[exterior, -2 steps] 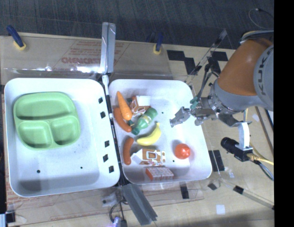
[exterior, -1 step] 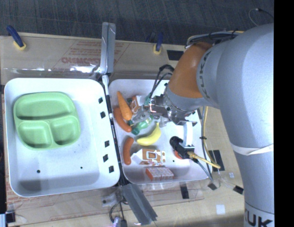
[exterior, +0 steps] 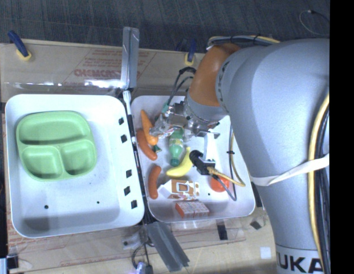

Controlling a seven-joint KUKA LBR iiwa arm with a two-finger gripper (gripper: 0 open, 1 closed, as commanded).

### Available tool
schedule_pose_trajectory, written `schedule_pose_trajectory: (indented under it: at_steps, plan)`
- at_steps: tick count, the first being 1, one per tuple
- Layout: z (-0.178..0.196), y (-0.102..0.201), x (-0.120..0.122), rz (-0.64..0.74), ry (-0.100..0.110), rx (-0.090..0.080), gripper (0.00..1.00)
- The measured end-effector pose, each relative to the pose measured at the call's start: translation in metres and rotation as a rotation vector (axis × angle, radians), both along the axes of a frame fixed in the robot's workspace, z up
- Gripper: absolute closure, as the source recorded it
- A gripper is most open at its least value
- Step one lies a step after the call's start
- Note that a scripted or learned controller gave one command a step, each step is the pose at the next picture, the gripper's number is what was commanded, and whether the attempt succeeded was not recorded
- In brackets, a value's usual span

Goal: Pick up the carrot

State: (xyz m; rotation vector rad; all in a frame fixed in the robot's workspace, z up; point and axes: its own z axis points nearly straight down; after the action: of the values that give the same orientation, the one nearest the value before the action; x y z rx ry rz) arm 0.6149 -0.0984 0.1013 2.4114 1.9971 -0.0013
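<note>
The slim orange carrot (exterior: pixel 145 119) lies at the upper left of the right white bin (exterior: pixel 240 205). The gripper (exterior: pixel 168 121) hangs just beside it, finger state untellable; it should close squarely across the carrot's middle.

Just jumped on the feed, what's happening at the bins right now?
The arm is reaching into the right bin, with its gripper low over the clutter near the bin's left side. The carrot lies just beside the gripper, next to a green bottle and a banana. I can't see the carrot between the fingers, so no grasp is confirmed yet. The left bin holds a green divided tray.
</note>
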Motion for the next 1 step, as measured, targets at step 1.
schedule_pose_trajectory:
  at_steps: [1]
  plan:
    - [-0.0001,-0.0001,0.0002,0.0,-0.001,0.0,0.0]
